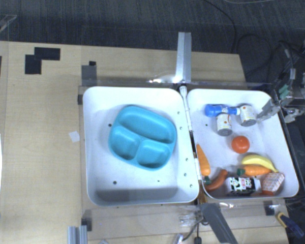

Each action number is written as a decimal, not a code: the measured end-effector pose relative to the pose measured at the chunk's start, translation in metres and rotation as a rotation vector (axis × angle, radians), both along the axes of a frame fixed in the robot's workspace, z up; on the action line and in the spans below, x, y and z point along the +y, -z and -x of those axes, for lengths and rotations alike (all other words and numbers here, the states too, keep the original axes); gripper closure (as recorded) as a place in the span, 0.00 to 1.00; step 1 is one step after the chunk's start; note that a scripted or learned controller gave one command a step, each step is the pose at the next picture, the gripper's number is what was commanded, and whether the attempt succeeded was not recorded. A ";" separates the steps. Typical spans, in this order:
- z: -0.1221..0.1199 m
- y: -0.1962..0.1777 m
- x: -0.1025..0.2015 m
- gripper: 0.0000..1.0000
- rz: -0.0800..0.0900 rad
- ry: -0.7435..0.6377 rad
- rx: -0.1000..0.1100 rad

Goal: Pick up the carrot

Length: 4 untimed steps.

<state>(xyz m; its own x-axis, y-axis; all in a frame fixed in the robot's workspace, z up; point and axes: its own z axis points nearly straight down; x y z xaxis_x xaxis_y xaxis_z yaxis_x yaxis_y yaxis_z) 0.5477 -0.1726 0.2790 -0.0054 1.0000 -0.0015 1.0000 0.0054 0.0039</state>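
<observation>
The end effector (295,103) sits at the far right edge of the right bin (290,151), up by its top corner, and honestly I can't tell how it's set from this angle, too much clutter around the wrist. Nothing looks carried.

The carrot (203,161) is well away from it, across the bin toward the lower left, lying lengthwise right against the divider wall between the two bins. Its lower end is close to a sausage (217,179) that angles off toward the bottom corner. Between the end effector and the carrot you've got a small can (223,124), a blue bottle (216,110) and a tomato (240,144); further down there's a banana (257,161). The left bin (91,151) with the blue plate (142,138) is beyond the carrot, not in play.

My guess for doing this well: travel high over the can and tomato, then come straight down over the carrot's middle, closing across its narrow width. The wall is the tricky bit, since one side has almost no room, so maybe grab slightly toward the free side and keep clear of the sausage.
</observation>
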 end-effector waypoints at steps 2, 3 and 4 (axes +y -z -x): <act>0.046 0.190 0.002 0.00 -0.001 0.119 -0.008; 0.055 0.189 -0.009 0.00 0.000 0.000 -0.012; 0.057 0.190 0.017 0.00 0.000 0.278 -0.009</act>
<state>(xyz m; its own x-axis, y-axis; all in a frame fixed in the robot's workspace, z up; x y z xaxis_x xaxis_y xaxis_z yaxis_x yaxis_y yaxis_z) 0.4906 -0.1559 0.0892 0.2692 0.9631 -0.0007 0.9630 -0.2692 0.0133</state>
